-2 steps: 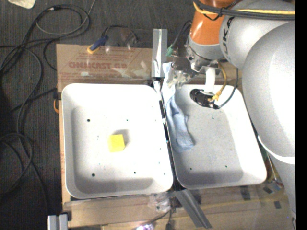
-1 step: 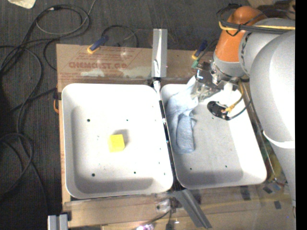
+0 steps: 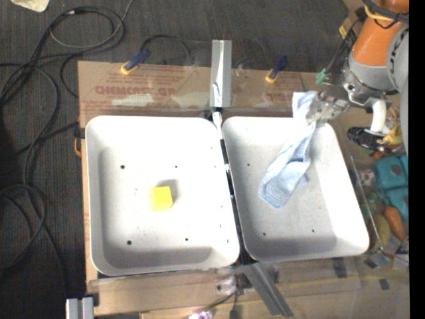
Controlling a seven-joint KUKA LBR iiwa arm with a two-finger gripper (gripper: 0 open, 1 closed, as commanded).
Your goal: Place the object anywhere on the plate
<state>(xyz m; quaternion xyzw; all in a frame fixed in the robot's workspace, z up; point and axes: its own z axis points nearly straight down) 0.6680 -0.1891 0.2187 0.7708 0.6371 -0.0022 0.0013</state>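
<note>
A light blue cloth (image 3: 285,171) stretches from the far right corner of the right bin (image 3: 332,244) down to the bin's middle, where its lower end rests on the floor. Its upper end is lifted and pinched in my gripper (image 3: 317,111), which hangs over that far right corner, shut on the cloth. The grey arm with its orange band (image 3: 375,42) comes in from the upper right. A small yellow block (image 3: 161,198) lies near the middle of the left bin (image 3: 133,138).
A metal post (image 3: 220,72) stands behind the seam between the bins. Two clamps (image 3: 136,63) hold the cardboard at the back. Toys and clutter (image 3: 390,198) crowd the bench to the right of the right bin. Cables (image 3: 40,111) lie on the floor at left.
</note>
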